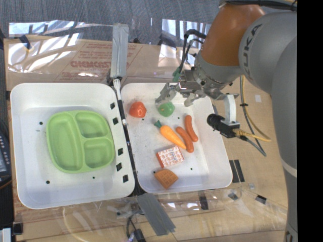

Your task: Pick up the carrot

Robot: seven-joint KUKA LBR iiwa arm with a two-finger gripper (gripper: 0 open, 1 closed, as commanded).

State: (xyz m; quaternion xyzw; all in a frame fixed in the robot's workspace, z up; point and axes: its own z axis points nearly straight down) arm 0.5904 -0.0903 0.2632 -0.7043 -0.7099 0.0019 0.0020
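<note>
Carrot (169,133) lies loose in the right bin (218,158), touching the sausages (187,132); the gripper (177,96), spread, hovers above the green ball (166,108), not aligned yet.

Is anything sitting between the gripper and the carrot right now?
Yes. The gripper hovers over the upper part of the right bin, with the green round toy just below its fingers. That piece lies between the gripper and the carrot, near the carrot's leafy end. Two sausages lie against the carrot's right side.
</note>
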